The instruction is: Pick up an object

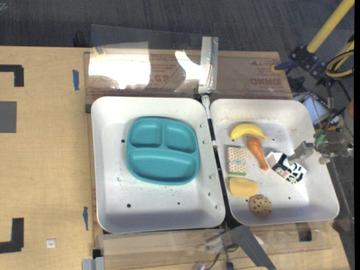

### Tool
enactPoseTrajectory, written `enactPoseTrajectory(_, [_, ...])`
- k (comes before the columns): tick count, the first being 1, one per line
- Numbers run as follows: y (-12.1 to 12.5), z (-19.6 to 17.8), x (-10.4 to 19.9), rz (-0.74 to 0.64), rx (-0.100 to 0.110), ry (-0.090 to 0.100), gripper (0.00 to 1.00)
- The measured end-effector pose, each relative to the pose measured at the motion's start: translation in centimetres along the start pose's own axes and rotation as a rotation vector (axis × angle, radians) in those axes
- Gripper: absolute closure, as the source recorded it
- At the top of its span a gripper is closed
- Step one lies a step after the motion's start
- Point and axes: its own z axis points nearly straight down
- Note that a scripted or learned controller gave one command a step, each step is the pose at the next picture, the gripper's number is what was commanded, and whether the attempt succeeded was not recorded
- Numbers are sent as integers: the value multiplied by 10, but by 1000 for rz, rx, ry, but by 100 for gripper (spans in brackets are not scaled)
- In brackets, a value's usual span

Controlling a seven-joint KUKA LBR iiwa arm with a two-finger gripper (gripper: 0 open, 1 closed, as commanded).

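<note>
Carrot (257,152) lay mid-bin, banana (248,131) at its eleven o'clock; gripper (333,145) hovered at three o'clock, grip state unreadable.

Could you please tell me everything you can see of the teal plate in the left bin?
The teal plate is a rounded, plastic-looking tray with three compartments: two smaller ones along its far side and one wide one along its near side. All three hold nothing. It lies flat and upright on the floor of the left bin, roughly central, apart from the walls. Nothing touches it but the bin.
</note>
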Motion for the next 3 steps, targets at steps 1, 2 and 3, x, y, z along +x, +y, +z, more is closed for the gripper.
enactPoseTrajectory(1, [-20, 77, 75, -32, 9, 4, 0])
enactPoseTrajectory(2, [33, 115, 91, -150, -7, -2, 0])
enactPoseTrajectory(3, [35, 103, 91, -149, -14, -5, 100])
